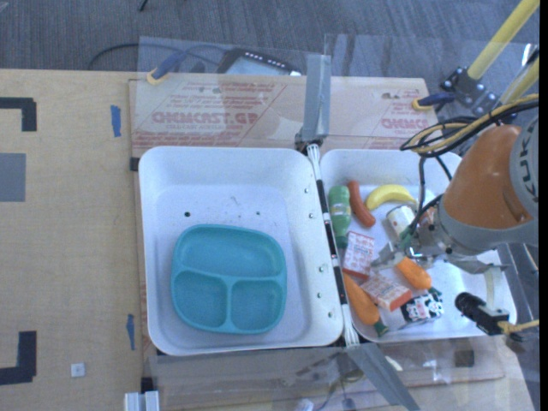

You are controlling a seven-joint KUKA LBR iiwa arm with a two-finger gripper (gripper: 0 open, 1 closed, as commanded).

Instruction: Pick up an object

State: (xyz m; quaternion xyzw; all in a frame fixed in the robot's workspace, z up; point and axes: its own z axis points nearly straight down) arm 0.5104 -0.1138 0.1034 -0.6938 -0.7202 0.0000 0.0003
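Note:
The right bin [402,165] holds several small items: a green bottle [340,205], a red sausage [361,205], a yellow banana [390,196], a pale can [398,221], a white packet with red print [359,252], orange carrots [415,273] [360,301], an orange-and-white packet [390,290] and a black-and-white item [421,307]. My gripper [409,248] hangs low over the middle of this bin, just above the orange carrot and beside the can. The orange band of the arm [492,187] covers the bin's right part.
The left bin [223,174] bears a teal divided plate [229,277]. A metal divider [318,101] stands between the bins at the back. Cardboard sheets lie behind the bins. Cables and a yellow rod [507,28] run at the upper right.

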